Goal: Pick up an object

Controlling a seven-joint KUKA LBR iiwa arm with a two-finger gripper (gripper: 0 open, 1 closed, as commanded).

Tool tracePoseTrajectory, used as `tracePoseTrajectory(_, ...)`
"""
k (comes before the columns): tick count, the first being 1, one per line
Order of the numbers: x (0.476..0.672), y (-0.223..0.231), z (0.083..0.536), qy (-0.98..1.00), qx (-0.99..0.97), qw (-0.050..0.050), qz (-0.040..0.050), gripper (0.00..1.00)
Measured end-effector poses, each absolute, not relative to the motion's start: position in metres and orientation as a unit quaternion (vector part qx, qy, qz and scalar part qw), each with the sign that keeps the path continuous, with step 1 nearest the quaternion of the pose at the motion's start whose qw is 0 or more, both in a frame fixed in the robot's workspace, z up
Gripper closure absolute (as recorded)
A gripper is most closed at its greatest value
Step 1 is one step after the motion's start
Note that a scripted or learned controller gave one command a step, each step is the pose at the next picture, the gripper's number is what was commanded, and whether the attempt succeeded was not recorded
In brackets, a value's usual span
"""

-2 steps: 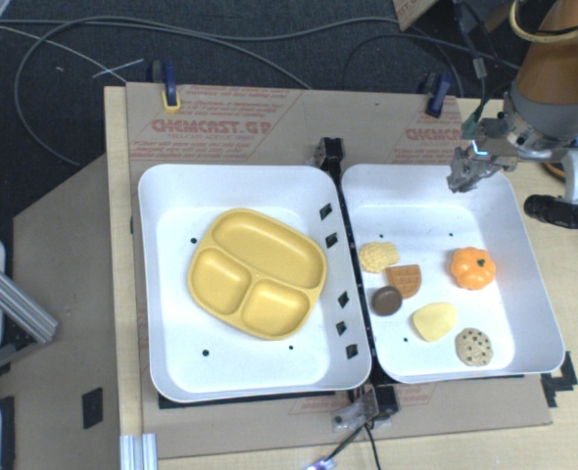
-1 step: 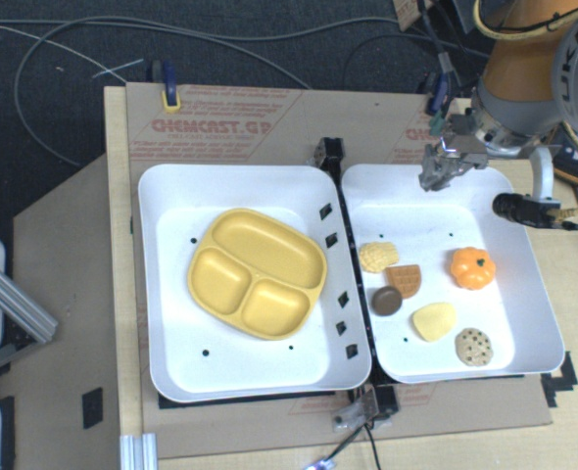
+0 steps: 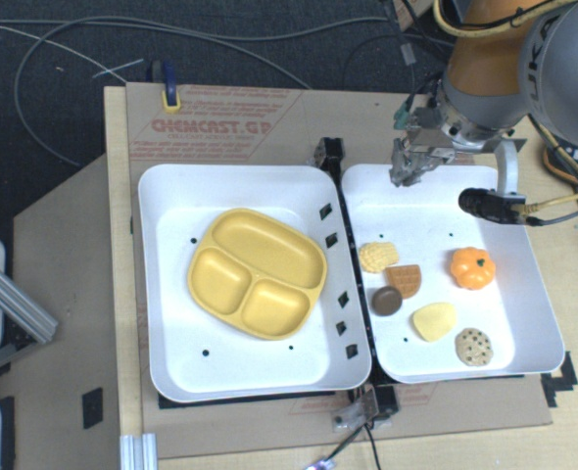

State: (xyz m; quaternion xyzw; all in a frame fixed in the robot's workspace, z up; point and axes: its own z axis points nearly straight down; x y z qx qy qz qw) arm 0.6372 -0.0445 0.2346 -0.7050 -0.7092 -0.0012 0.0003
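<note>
Nearest us, a speckled cookie (image 3: 474, 346) is lying by the right bin's (image 3: 534, 292) front rim, with a pale yellow wedge (image 3: 434, 321) just beside it, its long axis running left to right, tilted slightly. Further back, a brown disc (image 3: 386, 301), a tan square biscuit (image 3: 404, 280) and a ridged cracker (image 3: 377, 256) are clustering near the divider. An orange pumpkin (image 3: 471, 268) is sitting apart toward the right, open white floor all around it. In the left bin (image 3: 162, 262) a yellow divided plate (image 3: 257, 273) is lying diagonally. At the far rim, the gripper (image 3: 408, 171) is hovering, carrying nothing; how wide it's parted I cannot tell. Cardboard (image 3: 220, 120) is covering the bench, cables trailing beyond.
</note>
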Motion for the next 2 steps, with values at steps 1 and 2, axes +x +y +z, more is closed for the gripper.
tracePoseTrajectory(1,0.625,0.017,0.232,-0.709,-0.705,0.002,0.0002,1.0)
tracePoseTrajectory(2,0.619,0.072,0.219,-0.709,-0.705,0.003,0.0007,1.0)
